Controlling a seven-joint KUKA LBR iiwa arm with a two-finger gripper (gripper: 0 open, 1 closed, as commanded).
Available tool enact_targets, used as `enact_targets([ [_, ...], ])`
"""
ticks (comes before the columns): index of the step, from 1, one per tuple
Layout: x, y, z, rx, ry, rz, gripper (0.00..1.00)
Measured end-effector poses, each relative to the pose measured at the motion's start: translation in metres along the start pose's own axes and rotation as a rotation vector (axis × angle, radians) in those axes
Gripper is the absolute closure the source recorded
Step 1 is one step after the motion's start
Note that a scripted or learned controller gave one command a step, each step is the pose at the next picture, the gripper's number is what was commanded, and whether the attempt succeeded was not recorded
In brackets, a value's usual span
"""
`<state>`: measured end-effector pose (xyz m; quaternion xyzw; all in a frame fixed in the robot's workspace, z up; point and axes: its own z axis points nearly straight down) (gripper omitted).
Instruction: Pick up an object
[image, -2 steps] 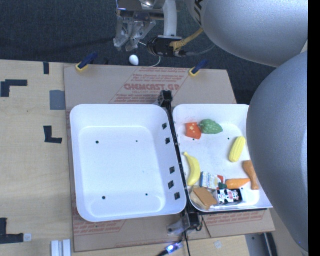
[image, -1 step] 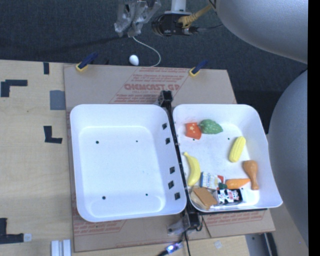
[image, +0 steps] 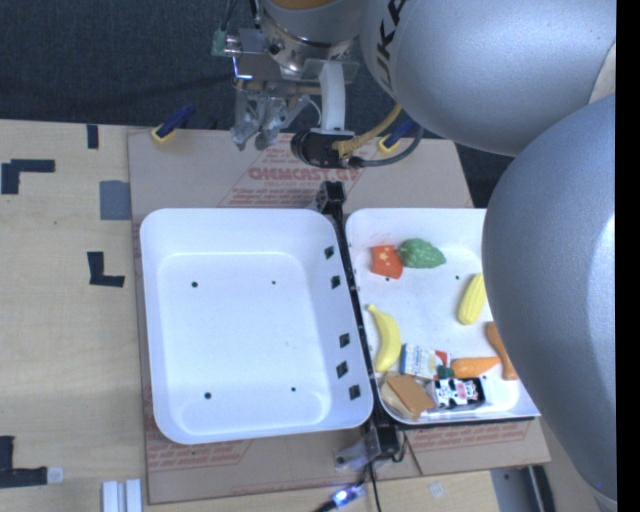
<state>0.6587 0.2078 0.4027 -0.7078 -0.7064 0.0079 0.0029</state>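
Hovering beyond the left bin (image: 160, 300), gripper (image: 255, 135) well apart from the banana (image: 384, 338); finger spread: cannot tell.

Two white bins are counted: a left bin (image: 240, 320) and a right bin (image: 440, 300). In the right one are seen one banana (image: 384, 336), one corn cob (image: 472, 298), one red piece (image: 387, 261), one green piece (image: 421, 254), two carrots (image: 475, 367) (image: 502, 350), one sandwich (image: 409, 395), two small cartons (image: 422, 359) (image: 460, 391).
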Motion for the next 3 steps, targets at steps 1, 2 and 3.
enact_targets([
  [1,0.026,-0.012,-0.141,-0.029,0.012,-0.008,1.00],
  [2,0.011,-0.010,0.030,0.003,-0.001,-0.001,1.00],
  [3,0.025,-0.020,-0.144,-0.032,0.014,-0.007,1.00],
])
